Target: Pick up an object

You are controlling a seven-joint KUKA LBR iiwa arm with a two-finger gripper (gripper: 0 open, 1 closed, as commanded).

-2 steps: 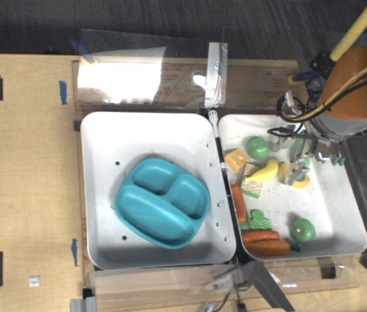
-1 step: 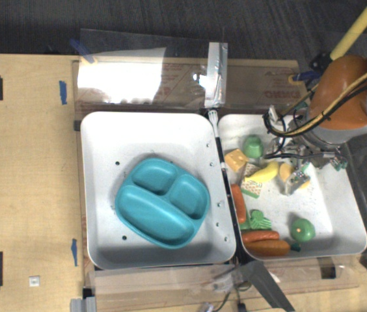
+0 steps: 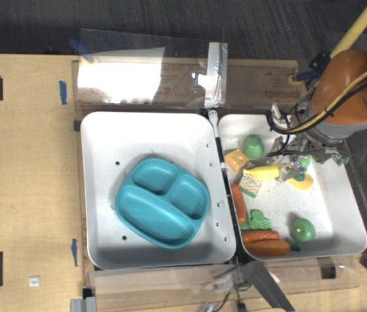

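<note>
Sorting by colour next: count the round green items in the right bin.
2. One green ball sits near the right bin's far left corner; another lies near the front edge. The hand may hide more.

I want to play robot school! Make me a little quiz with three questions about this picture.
1. True or false: the blue plate lies in the left bin.
2. Which bin is the claw over? A) left B) right
3. Fill in: the round ball near the right bin's front corner is ____ in colour.

Key: 1 true; 2 B; 3 green.
</note>
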